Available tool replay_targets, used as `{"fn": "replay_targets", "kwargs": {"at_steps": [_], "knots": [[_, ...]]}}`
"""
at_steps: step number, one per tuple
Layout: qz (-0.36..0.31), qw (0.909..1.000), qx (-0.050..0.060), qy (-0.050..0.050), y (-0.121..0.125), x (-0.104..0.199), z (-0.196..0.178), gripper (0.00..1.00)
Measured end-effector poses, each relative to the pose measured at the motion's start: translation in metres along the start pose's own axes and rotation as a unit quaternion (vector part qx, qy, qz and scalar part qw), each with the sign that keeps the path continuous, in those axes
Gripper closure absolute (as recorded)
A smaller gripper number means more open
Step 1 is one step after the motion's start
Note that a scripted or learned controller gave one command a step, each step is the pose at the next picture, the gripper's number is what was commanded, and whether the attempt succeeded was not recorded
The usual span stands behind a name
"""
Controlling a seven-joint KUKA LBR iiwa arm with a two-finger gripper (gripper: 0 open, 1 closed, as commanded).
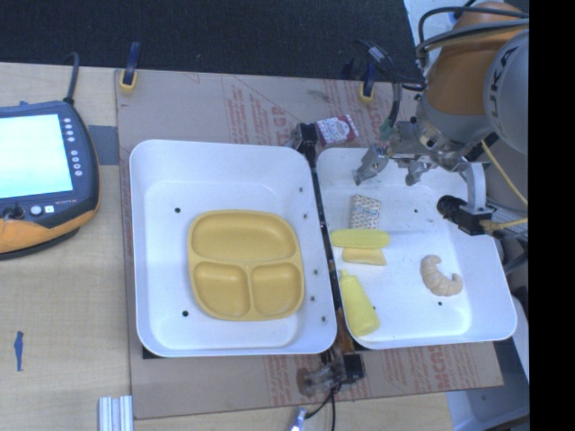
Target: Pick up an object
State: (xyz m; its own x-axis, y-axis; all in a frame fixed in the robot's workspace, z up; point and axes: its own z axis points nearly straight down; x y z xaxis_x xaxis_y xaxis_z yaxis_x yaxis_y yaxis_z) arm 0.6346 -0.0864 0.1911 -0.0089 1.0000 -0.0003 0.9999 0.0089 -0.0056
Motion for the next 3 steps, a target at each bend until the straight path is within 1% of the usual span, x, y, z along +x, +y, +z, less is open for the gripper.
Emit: {"fn": "replay_targets", "kwargs": {"at_steps": [1, 2, 3], "knots": [[0.002, 1.0000, 0.000, -0.001, -0.031, -0.031, 0.080, 0.00], [0.000, 1.0000, -0.003, 0.000, -0.003, -0.036, 0.095, 0.00], [0.002, 1.0000, -0.007, -0.001, -0.054, -0.035, 0.095, 0.00]]}}
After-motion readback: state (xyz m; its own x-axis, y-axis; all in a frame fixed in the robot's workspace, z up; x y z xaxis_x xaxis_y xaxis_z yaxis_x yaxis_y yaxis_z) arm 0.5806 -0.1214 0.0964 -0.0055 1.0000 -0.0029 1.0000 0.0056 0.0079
